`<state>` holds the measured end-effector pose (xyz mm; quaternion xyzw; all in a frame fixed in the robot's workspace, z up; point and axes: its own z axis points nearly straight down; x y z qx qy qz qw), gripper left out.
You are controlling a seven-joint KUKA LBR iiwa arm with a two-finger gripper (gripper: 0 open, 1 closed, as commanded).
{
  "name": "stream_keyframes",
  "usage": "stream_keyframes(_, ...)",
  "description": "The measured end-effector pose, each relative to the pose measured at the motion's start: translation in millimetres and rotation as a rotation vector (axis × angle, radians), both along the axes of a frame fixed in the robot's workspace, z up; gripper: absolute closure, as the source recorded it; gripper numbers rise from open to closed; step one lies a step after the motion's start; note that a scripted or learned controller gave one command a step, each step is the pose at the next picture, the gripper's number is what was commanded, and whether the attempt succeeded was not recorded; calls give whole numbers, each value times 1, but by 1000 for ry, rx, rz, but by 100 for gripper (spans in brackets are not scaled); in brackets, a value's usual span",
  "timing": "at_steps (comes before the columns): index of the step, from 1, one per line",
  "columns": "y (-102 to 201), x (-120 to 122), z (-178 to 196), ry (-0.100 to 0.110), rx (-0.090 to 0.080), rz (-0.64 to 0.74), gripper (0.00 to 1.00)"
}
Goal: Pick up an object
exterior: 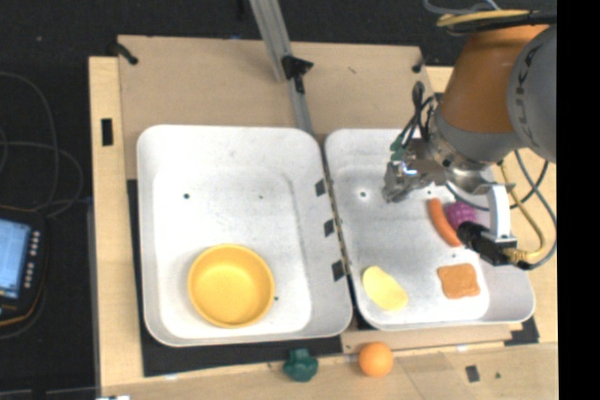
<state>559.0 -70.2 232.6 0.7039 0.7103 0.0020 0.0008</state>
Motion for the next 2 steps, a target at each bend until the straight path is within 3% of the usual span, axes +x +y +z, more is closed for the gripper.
stream_keyframes(2,111,17,18,2,0,-1,100)
